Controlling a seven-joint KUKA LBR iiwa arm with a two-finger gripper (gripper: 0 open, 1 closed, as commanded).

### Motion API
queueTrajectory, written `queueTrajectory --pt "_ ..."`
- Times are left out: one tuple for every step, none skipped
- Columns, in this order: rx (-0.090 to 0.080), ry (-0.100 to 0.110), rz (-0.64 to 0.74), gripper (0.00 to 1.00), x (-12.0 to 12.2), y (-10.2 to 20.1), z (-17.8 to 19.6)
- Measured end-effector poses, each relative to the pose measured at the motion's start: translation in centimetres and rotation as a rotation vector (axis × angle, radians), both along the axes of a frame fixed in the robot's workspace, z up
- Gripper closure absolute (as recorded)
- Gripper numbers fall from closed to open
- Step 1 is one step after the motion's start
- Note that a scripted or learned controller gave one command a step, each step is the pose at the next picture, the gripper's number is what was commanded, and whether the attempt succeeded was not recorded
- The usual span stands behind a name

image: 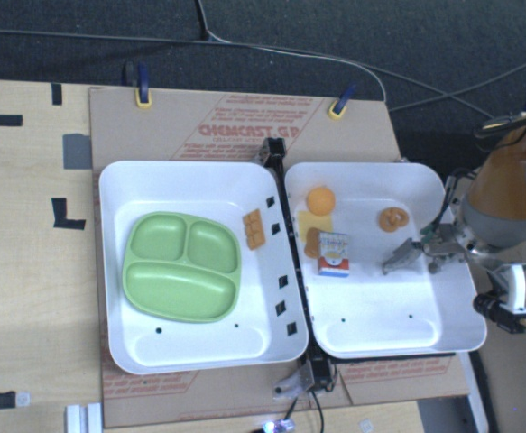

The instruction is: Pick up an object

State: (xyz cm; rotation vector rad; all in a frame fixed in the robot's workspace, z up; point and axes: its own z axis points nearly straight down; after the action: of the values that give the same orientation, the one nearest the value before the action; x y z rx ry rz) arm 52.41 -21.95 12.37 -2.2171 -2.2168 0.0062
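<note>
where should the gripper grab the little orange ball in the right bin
Probably straight from above, closing across the orange ball's widest middle. It is round, so no side grips better, but the yellow block touches its near side and the bin wall is close on the left; fingers fit best left-right.

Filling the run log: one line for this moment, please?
grey two-finger gripper: over right white bin, holding nothing | round brown piece: nearby, untouched

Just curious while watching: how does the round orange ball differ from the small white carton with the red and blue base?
The round orange ball is plain and one colour; the small white carton is boxy and printed. The ball sits farther back, the carton nearer the camera. Both lie in the right white bin.
</note>
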Motion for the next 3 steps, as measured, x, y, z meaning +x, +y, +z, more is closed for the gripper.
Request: queueTrajectory --pt "-0.001 -0.004 0.002 1.00 0.2 0.1 1.4" --pt "-0.002 -0.009 0.001 1.00 -0.3 -0.3 5.8" --pt "-0.004 -0.013 0.002 1.00 0.0 -0.4 12.1"
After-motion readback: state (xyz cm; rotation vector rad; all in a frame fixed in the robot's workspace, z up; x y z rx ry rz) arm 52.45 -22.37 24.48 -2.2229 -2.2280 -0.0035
